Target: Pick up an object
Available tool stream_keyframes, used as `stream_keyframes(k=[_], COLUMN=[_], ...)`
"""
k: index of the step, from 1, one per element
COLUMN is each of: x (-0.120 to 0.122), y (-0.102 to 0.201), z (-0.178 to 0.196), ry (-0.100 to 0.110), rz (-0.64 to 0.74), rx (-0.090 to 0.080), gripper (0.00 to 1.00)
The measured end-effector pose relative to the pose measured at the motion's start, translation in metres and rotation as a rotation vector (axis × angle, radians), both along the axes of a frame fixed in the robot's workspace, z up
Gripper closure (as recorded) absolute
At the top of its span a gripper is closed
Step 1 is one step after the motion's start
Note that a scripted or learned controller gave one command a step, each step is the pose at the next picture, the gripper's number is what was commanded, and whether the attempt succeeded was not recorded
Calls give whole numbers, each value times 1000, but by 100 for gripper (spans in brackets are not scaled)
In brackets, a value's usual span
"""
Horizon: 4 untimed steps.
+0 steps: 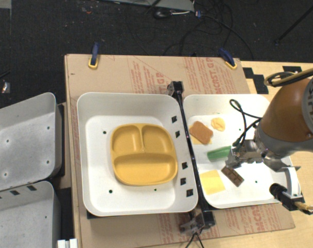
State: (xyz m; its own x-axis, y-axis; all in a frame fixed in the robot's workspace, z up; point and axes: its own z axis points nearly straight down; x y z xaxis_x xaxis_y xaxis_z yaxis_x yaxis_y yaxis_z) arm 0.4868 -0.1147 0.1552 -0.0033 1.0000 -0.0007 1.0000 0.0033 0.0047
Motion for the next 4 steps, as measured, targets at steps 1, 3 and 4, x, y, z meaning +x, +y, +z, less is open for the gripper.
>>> stream_keyframes(k=[1, 3, 4], x=[2, 1, 0], y=[-4, 45, 98], z=[63, 55, 48], ry=[-2, 6, 6], rz=[0, 3, 4], rx=[-1, 3, 4], gripper=[100, 100, 100])
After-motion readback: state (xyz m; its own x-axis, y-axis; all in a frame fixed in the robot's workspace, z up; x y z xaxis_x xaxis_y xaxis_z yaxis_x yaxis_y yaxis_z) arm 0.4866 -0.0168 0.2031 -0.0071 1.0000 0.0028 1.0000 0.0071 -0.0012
